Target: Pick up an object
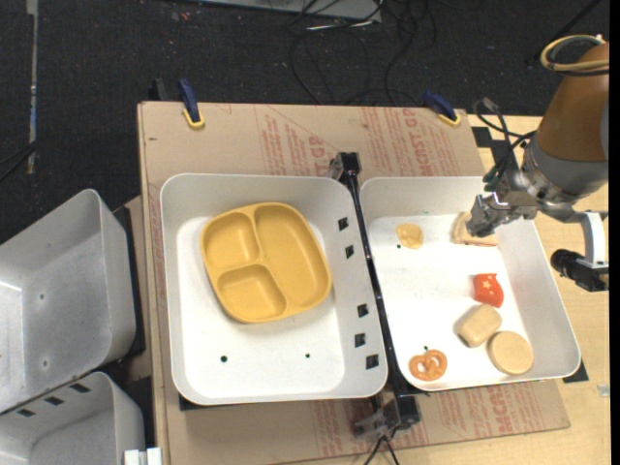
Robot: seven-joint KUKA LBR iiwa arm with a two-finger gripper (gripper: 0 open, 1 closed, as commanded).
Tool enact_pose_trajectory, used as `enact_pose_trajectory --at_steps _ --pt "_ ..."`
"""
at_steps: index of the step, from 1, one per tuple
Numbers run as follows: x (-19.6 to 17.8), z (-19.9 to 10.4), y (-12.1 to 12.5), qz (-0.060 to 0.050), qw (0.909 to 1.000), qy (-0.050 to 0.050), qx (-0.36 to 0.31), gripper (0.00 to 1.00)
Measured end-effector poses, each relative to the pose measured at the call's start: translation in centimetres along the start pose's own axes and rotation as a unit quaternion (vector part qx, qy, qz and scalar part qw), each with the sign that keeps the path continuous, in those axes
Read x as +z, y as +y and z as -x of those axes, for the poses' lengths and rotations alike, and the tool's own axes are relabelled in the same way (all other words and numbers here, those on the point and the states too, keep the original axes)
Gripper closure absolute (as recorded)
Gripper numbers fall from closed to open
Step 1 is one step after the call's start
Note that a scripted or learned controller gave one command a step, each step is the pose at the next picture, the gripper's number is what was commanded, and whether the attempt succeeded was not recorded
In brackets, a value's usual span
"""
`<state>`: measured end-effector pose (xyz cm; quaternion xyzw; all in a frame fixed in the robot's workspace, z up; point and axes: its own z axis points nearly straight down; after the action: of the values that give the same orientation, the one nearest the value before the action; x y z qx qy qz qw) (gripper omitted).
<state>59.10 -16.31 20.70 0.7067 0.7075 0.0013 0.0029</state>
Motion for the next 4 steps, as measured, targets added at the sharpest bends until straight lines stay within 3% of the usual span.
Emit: enact_pose_trajectory --at_steps 1,4 --pt "-1.4 0.0 0.1 -0.002 1.0 0.001 0.0 1.0" --pt "-3.1 -16.0 2.1 -0.002 1.0 0.002 -0.004 1.0"
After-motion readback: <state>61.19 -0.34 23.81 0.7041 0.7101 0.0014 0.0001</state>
